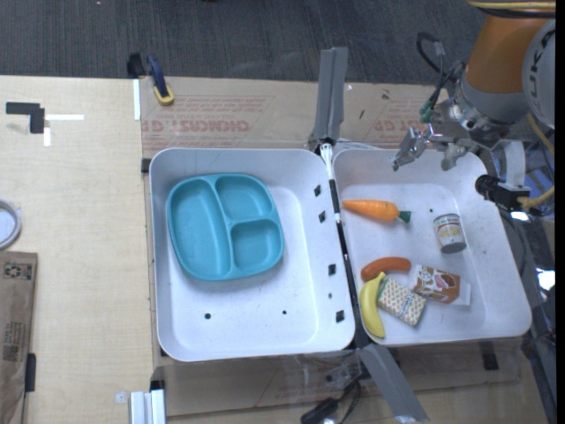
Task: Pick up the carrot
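An orange carrot point(371, 209) with a green stem end lies flat in the right bin point(503, 316), in its back left part, stem pointing right. My gripper point(429, 155) hangs over the back edge of that bin, behind and to the right of the carrot and well apart from it. Its two fingers point(405, 156) are spread open and nothing sits between them.
Also in the right bin: a small can point(449, 233), a red sausage point(386, 266), a banana point(372, 306) and two snack packets point(403, 303) point(438, 283). The left bin point(177, 334) holds a blue divided plate point(226, 226). A ridge with clips separates the bins.
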Controlling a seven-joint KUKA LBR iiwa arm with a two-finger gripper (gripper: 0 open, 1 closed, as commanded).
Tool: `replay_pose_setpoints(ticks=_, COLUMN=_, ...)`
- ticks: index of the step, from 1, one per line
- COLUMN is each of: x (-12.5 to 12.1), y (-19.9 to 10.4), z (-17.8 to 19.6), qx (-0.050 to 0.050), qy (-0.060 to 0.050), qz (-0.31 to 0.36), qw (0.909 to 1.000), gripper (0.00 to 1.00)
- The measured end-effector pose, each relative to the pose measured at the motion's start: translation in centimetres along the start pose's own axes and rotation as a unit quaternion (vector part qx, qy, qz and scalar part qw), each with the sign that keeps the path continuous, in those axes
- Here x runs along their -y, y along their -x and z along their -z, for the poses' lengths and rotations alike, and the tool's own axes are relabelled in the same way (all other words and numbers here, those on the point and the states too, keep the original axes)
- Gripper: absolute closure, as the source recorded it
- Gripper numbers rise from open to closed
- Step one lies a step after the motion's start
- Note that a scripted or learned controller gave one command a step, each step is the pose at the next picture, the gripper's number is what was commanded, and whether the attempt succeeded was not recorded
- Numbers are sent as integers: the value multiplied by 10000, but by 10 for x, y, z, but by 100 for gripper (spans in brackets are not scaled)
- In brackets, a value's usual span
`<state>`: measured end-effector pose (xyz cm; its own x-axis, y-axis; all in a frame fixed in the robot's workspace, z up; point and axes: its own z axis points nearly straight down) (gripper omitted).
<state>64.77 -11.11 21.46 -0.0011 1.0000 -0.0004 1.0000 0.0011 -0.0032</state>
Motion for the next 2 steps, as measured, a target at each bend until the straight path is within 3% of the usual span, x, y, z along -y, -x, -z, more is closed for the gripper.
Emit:
replay_pose_setpoints(ticks=1, x=-12, y=30, z=-122, qx=7, qy=27, qz=622, qw=9981, gripper=0)
replay_pose_setpoints(ticks=2, x=54, y=0, z=-123, qx=3, qy=16, qz=816, qw=9967, gripper=0)
